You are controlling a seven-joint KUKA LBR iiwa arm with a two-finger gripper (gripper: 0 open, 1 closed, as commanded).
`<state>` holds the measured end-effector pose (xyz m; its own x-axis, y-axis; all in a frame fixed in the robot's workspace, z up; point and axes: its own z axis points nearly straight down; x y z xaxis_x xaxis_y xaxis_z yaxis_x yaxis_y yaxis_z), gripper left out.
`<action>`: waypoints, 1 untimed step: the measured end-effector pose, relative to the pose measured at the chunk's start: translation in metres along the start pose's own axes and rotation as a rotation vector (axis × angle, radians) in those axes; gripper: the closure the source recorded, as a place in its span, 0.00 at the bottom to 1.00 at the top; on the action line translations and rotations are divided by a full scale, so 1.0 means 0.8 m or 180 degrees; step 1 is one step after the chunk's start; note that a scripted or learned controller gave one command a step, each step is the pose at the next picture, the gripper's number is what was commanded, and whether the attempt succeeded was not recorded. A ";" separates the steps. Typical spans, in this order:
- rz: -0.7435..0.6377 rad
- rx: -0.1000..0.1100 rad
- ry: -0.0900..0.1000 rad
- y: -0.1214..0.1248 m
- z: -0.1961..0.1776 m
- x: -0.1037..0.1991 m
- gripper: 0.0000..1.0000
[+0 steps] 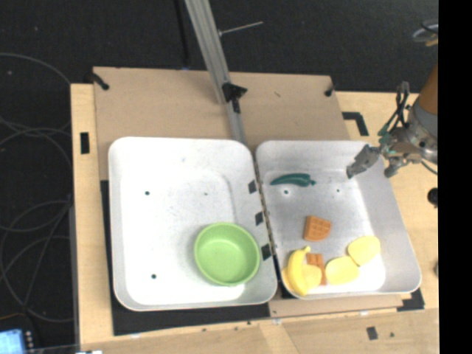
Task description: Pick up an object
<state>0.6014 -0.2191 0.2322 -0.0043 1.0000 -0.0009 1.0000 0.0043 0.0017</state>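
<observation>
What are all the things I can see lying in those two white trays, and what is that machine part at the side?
bins: 2, white, side by side on the bench
bowl: 1, green, left bin, near front corner
pepper-shaped piece: 1, dark green, right bin, back
waffle-like piece: 1, orange, right bin, middle
small orange piece: 1, right bin, front
yellow pieces: about 3, right bin, front, clustered
gripper: 1, grey, over the right bin's back right edge, holding nothing visible

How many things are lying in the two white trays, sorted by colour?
Green: 2, the bowl in the left tray and the pepper in the right tray
Orange: 2, the waffle and a small piece below it
Yellow: 3, the banana and two round pieces
Total: 7
</observation>
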 end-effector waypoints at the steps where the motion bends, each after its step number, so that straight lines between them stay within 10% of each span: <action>1: -0.0001 0.0002 -0.0003 0.000 0.000 0.000 0.00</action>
<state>0.6012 -0.2194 0.2323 -0.0047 1.0000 -0.0018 1.0000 0.0047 0.0011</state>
